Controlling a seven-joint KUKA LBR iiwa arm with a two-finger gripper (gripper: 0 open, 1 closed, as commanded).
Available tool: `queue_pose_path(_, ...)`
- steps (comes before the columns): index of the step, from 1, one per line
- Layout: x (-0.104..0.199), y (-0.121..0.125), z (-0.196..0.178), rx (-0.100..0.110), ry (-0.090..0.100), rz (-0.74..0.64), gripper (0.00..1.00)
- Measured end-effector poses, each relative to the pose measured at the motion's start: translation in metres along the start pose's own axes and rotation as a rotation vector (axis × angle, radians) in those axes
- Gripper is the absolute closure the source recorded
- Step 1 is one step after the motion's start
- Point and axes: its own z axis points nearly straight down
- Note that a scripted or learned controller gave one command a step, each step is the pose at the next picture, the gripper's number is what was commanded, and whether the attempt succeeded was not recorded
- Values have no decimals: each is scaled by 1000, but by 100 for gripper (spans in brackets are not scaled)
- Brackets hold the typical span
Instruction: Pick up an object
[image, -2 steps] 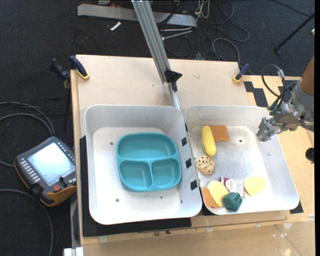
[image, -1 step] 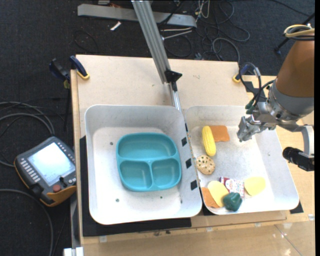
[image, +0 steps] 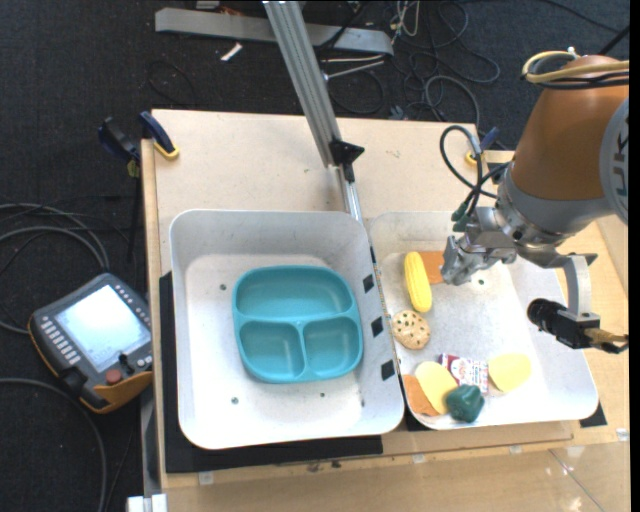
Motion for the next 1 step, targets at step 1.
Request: queue_pose_path(1, 44, -8, 16, 2, -1, 1, 100)
